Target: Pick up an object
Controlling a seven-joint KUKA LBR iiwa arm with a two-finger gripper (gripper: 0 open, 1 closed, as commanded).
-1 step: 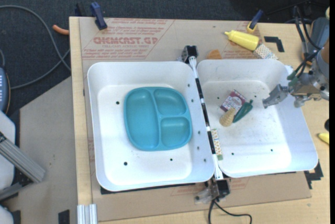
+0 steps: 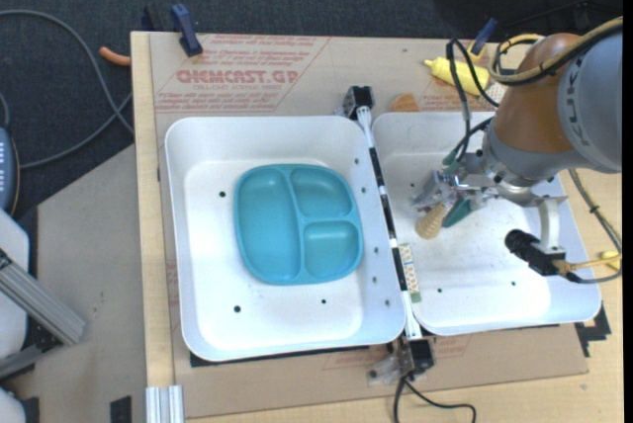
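My gripper [image 2: 441, 195] is down in the right bin [image 2: 495, 307], near that bin's left wall. Just below it lies a small tan object [image 2: 428, 226], and a teal-green object [image 2: 458, 211] lies beside that, partly under the gripper. Both are touching or very close to the gripper's tip, and I cannot tell whether either one is between the fingers. The grey arm with its orange band [image 2: 534, 110] reaches in from the right and hides the back of the bin.
In the left bin [image 2: 208, 312] lies a teal divided plate [image 2: 297, 221]. Behind the right bin, a yellow thing [image 2: 443, 69] and a small orange piece [image 2: 404, 102] rest on the bench. A blue clamp [image 2: 185, 28] grips the bench's back-left edge.
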